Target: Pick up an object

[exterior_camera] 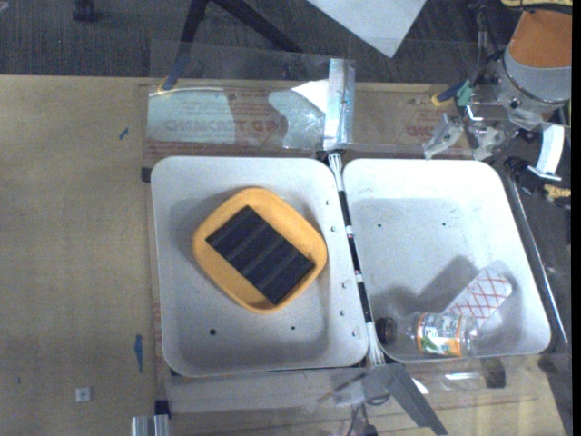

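A yellow-orange square dish [260, 260] with a dark ribbed inset lies in the left bin [177, 334], turned like a diamond. A clear plastic bottle [442, 331] with a dark cap and an orange and green label lies on its side at the front of the right bin [408, 198]. A clear wrapper with a red criss-cross print [490, 293] rests against the bottle's far end. My gripper [461, 140] hangs over the right bin's back rim at the upper right, open, with nothing between its fingers, far from all three objects.
Behind the bins lie a sheet of clear plastic on a printed board [236, 116] and an upright metal bracket [338, 107]. A chair base [200, 7] and a white sheet [363, 3] are on the floor beyond. Cables run by the arm at the right edge.
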